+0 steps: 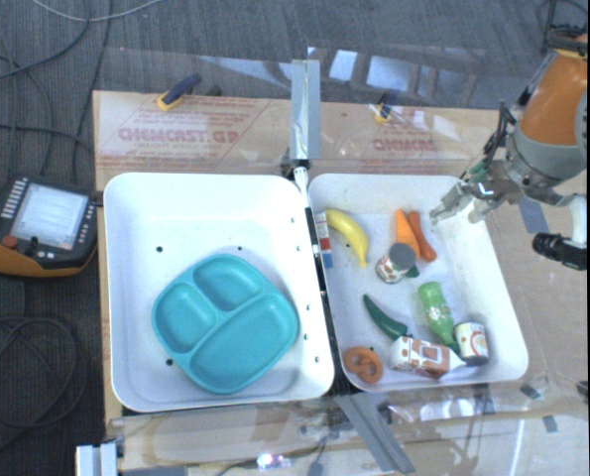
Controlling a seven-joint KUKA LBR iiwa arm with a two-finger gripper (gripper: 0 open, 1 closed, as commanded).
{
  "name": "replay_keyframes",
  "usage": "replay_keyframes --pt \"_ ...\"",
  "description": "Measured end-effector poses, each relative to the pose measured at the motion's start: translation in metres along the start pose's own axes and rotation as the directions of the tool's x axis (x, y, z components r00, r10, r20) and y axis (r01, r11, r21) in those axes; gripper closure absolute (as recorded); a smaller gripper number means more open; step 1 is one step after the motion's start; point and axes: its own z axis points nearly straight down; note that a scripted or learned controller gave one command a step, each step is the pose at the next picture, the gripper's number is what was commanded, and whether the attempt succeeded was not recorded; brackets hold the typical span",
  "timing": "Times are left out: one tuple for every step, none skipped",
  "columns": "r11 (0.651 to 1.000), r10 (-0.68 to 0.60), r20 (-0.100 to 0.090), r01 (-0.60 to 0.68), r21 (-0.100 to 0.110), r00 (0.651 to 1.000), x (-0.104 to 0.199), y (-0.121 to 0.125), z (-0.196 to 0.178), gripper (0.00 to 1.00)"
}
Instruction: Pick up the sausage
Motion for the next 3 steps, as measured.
replay_keyframes --pt "1.0 0.0 0.001 0.0 0.0 1.0 0.0 0.0 0.0 0.0" --pt "0.979 0.204 -0.002 -0.204 0.002 0.979 0.018 -0.076 -0.047 0.0" --pt "0.991 0.136 -0.003 -0.136 -0.005 0.991 0.031 -0.04 0.045 0.0"
